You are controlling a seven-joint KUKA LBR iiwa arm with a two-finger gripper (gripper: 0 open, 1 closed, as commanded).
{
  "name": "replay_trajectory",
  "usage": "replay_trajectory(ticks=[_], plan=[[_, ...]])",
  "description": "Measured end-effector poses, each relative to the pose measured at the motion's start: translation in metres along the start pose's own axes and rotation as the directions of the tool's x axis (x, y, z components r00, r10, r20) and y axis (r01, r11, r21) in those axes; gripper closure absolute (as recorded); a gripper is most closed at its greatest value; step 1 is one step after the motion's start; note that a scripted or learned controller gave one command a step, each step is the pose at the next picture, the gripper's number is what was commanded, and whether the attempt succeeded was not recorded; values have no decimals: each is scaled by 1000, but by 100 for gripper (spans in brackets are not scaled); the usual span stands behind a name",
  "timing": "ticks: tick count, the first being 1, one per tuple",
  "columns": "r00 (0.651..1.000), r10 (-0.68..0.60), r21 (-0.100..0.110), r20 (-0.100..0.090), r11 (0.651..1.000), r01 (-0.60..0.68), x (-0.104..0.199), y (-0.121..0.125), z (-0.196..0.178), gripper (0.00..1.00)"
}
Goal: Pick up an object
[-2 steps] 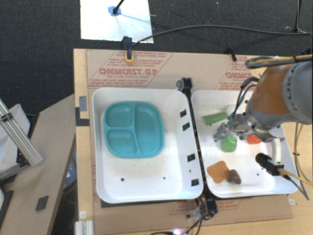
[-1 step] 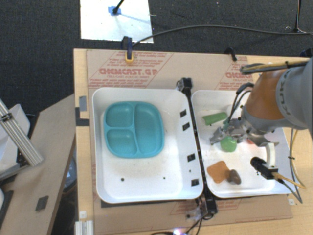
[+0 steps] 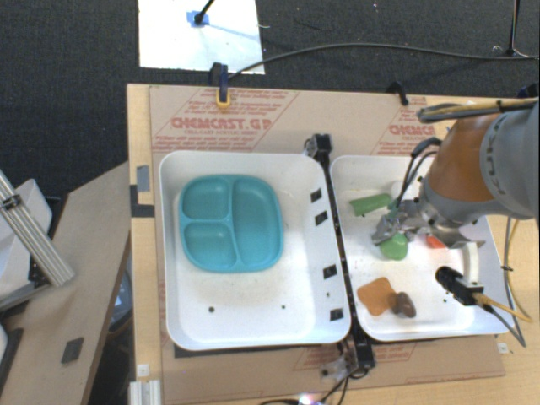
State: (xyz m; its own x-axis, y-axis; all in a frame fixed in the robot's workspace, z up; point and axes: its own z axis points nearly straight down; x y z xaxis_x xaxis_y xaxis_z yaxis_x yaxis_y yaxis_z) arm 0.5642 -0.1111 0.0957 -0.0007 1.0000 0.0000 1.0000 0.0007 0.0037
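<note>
Gripper low over the green round piece in the right bin, grip unconfirmed.

Arm (image 3: 485, 167) comes in from the right; gripper (image 3: 393, 226) sits in the right bin (image 3: 363, 315), right at or touching the top of a bright green round object (image 3: 393, 246). Can't tell how far the fingers are spread, or whether the green piece is actually between them. A flat darker green piece (image 3: 370, 202) lies just up-left of the gripper. A small red-orange item (image 3: 434, 242) peeks out beside the wrist. An orange-brown chunk (image 3: 376, 294) and a grey-brown lump (image 3: 404, 305) touch each other near the front wall. Left bin (image 3: 253, 327) holds a teal divided plate (image 3: 230, 224), lying flat, three compartments.
</note>
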Motion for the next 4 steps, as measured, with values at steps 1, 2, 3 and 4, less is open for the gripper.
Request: replay_trajectory(ticks=[1, 2, 3, 4], plan=[[1000, -3, -2, 1, 1000, 3, -3, 4, -44, 100], [1000, 0, -3, 1, 1000, 0, -9, -3, -99, 100], [1000, -3, -4, 1, 1000, 3, -9, -1, -154, 100], [1000, -8, 3, -1, 1000, 8, 40, -11, -142, 100]])
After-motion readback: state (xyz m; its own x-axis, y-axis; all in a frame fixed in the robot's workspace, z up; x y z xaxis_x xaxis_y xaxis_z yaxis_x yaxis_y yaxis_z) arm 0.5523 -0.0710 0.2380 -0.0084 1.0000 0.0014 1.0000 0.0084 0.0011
